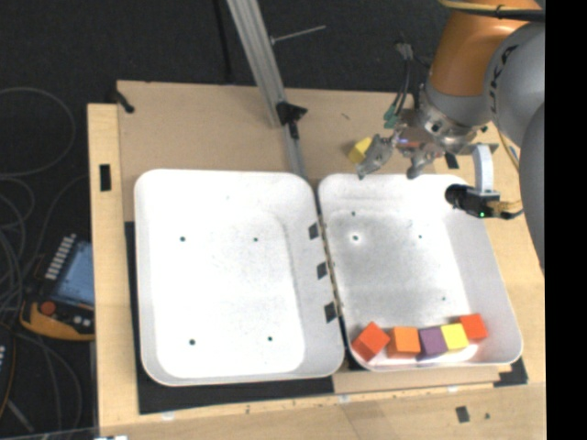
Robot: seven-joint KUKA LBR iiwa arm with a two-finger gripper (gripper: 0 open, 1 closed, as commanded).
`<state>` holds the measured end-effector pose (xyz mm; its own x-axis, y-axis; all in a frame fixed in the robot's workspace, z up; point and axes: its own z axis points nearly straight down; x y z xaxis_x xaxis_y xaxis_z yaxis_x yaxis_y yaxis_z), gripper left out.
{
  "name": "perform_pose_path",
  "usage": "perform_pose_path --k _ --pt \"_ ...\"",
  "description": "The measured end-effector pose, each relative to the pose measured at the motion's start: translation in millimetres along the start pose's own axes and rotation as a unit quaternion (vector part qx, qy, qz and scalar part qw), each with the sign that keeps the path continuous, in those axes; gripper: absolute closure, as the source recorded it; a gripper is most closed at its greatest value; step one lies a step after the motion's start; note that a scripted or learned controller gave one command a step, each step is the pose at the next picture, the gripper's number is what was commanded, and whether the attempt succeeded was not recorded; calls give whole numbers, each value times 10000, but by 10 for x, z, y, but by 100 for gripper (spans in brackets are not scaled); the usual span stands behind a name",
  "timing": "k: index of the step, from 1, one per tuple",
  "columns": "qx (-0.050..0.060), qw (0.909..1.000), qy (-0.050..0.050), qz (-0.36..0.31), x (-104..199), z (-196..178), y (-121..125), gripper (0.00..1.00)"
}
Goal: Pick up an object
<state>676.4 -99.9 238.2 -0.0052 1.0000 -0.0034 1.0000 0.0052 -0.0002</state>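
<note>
Along the right bin's [495,273] near wall: five small blocks [420,339] in a row, orange-red, orange, purple, yellow, red. Gripper [393,165] above far rim, fingers spread, holding nothing.

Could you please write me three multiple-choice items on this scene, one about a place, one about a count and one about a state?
1. Where do the blocks lie?
A. Along the near edge of the right bin
B. In the middle of the left bin
C. On the bench outside the bins

2. How many blocks are in the row?
A. Two
B. Five
C. Eight

3. Where is the pincer?
A. Resting on the blocks
B. Above the far edge of the right bin, away from the blocks
C. Inside the left bin

Answers: 1 A, the row sits against that bin's near wall. 2 B, two orange, a purple, a yellow and another orange. 3 B, it hangs at the far rim, the blocks at the near one.
</note>
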Motion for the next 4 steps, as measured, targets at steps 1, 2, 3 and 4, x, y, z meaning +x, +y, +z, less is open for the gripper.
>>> perform_pose_path --k 1,2,3,4 --pt "55 10000 17 43 -112 761 -701 0" --pt "-55 10000 3 18 -165 -529 -716 0" --pt "33 10000 19 38 -27 175 -1146 0" --pt "-17 10000 5 44 98 1409 -1460 0"
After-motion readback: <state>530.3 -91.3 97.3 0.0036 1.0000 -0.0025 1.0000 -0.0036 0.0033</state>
